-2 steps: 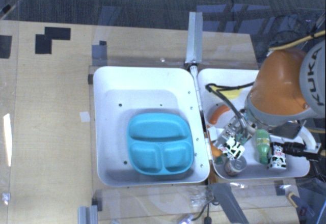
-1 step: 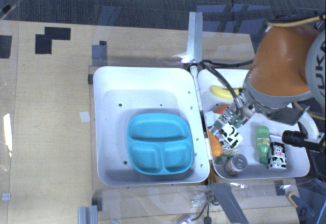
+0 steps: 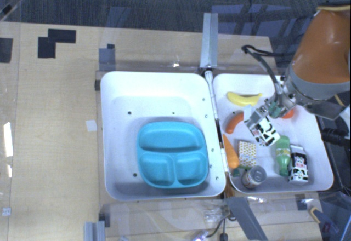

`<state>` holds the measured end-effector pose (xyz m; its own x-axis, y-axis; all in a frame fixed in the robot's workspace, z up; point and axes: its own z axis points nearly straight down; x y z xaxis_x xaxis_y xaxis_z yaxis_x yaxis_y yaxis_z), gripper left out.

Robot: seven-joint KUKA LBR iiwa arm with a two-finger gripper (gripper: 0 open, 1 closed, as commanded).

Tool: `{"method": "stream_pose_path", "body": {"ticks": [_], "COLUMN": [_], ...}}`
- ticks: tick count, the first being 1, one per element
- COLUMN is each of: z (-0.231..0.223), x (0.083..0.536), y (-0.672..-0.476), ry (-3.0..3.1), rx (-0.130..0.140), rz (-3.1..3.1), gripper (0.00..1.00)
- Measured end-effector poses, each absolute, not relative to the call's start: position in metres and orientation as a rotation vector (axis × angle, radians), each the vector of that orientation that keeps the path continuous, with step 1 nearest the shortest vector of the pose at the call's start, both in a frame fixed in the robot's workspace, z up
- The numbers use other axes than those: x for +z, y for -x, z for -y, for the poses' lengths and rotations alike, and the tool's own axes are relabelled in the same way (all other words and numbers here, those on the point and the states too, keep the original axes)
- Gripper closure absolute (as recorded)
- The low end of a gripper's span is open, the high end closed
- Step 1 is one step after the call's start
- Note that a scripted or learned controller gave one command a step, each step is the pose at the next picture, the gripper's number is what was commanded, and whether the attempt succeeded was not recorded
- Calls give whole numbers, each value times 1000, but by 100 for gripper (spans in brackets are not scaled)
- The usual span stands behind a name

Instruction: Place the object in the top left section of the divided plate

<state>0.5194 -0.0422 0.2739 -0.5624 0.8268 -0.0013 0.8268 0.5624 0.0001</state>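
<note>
at the near edge of the right bin (image 3: pixel 327 177) sit a grey tin can (image 3: pixel 253 176) on end and a small cow-patterned carton (image 3: pixel 298 167), with a green bottle (image 3: pixel 282 155) lying between them and a little farther back. a carrot (image 3: pixel 230 153) lies along the bin's left wall, and a patterned square packet (image 3: pixel 247 150) rests just beside it.

a step farther, the gripper (image 3: pixel 267 119) hangs low over the middle of this bin, over a black-and-white patterned block (image 3: pixel 266 132). whether its fingers are spread or closed, or grip the block, cannot be told from this angle. past it a red sausage-shaped piece (image 3: pixel 234 121) lies to the left, an orange piece (image 3: pixel 288 113) peeks out beside the wrist, and a banana (image 3: pixel 244 98) lies near the far wall.

in the left bin (image 3: pixel 118 86) the blue divided plate (image 3: pixel 172 153) rests toward the near side, its one long section on the far side and two smaller sections nearer. the grey arm with its orange band (image 3: pixel 326 48) comes in from the right.
</note>
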Motion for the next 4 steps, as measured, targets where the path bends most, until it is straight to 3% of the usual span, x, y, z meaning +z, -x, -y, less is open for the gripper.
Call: {"method": "stream_pose_path", "body": {"ticks": [1, 2, 3, 4], "z": [5, -28, -23, -69], "x": [184, 320, 193, 181], "y": [-489, -488, -488, -486], "ry": [-1329, -1043, -1203, -1235], "rx": [3, 1, 1, -2], "rz": [-2839, -2963, -2902, -2892], "gripper": [100, 100, 100, 100]}}
